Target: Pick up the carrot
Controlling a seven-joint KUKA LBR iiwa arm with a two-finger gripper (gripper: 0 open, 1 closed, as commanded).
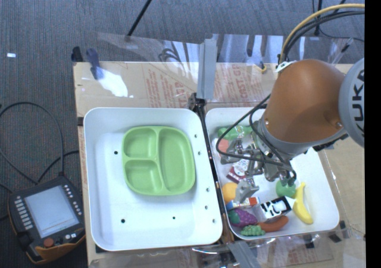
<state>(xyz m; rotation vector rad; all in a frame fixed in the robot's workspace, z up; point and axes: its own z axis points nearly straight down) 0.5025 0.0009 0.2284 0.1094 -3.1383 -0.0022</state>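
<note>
**Carrot still in the clutter, end effector low over the right bin**

I see the end effector (250, 186) down inside the right bin (326, 180), its tips sitting among a packet and a small orange ball (228, 191). Whether its jaws are apart or together I cannot tell; the wrist and cables block most of it, and I see nothing clearly gripped.

What I take to be the carrot (274, 224) lies near the bin's front edge, a reddish-orange piece just beside the grapes (252, 231) and a black-and-white card (275, 206), with the banana (302, 204) to its right.

My worry is crowding. The carrot is apart from the tips, so a close here would likely catch the ball or packet instead. Neighbours pressing on the carrot could also let it roll or slip. The left bin (101, 177) holds a green tray (159, 160).
</note>
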